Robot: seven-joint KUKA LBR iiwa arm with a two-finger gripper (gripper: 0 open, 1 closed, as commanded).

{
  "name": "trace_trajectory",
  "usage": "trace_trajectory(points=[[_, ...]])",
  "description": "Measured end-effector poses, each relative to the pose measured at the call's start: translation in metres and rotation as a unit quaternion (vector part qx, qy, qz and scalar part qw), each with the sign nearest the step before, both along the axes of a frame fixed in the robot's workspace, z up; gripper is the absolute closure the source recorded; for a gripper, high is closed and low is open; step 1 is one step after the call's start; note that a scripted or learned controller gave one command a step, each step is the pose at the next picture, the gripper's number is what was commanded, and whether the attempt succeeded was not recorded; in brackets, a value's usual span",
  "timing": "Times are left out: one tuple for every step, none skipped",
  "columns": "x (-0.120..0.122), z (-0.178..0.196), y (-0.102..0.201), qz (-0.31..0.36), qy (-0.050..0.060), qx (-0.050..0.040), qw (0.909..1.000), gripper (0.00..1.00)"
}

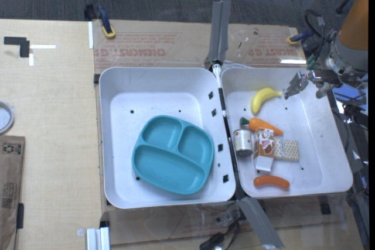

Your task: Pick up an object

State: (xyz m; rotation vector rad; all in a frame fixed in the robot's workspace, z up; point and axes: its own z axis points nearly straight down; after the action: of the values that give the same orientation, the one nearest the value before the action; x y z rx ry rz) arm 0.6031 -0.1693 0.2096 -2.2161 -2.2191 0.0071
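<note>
The right bin point(328, 143) holds a yellow banana point(263, 99), an orange carrot point(265, 126), a small silver can point(242, 142), a white and red carton point(265, 150), a patterned packet point(286, 150) and an orange sausage point(271, 182). My gripper point(306, 89) hangs over the bin's far right part, just right of the banana. Its two fingers stand apart, open, with nothing between them. One fingertip point(291, 89) is close to the banana's end.
A teal divided plate point(173, 153) lies in the left bin point(111, 126). A grey divider post point(220, 32) rises between the bins at the back. Clamps sit at the cardboard's far corners. A tape roll point(3, 119) lies at the far left.
</note>
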Motion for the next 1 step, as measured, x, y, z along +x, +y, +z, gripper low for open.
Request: trace_trajectory(points=[[-0.0596, -0.098, 0.0656, -0.001, 0.0, 0.0001, 1.0, 0.0]])
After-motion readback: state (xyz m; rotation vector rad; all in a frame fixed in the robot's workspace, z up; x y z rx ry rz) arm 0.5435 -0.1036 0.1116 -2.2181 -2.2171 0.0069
